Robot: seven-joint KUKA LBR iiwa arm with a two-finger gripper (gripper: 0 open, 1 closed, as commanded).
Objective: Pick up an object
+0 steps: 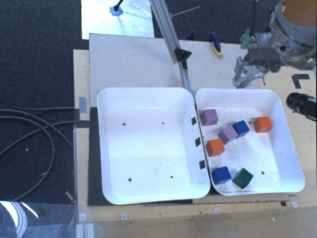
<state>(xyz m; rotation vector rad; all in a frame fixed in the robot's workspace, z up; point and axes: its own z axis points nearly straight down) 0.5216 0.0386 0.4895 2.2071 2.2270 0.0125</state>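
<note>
I read no writing or brand marks anywhere on this feed. Nearest me, along the bench's front edge, a sheet of clear plastic (20, 217) catches glare at the lower left. Past it sit the two bins, both shallow, glossy white and round-cornered, touching along their inner walls. The left bin (106, 133) shows a smooth floor with a few small dark dots. The right bin (282, 133) holds seven small blocks, matte and hard-edged: a green block (242, 178) and a blue block (221, 175) nearest the front, just beside each other; an orange block (215, 147) close to the inner wall; a lilac block (228, 134) touching a second blue block (241, 128) near the middle; another orange block (262, 124) toward the right wall; and a purple block (208, 117) in the far left corner. Black cables (29, 133) loop over the dark carpet to the left. Beyond the bins, a grey metal pole (166, 24) slants across the pale board, and a blue-and-yellow tool (216, 43) lies further back. The gripper (243, 78) hangs over the right bin's far rim, apart from every block, with nothing between its fingers; how wide they stand I cannot tell.
</note>
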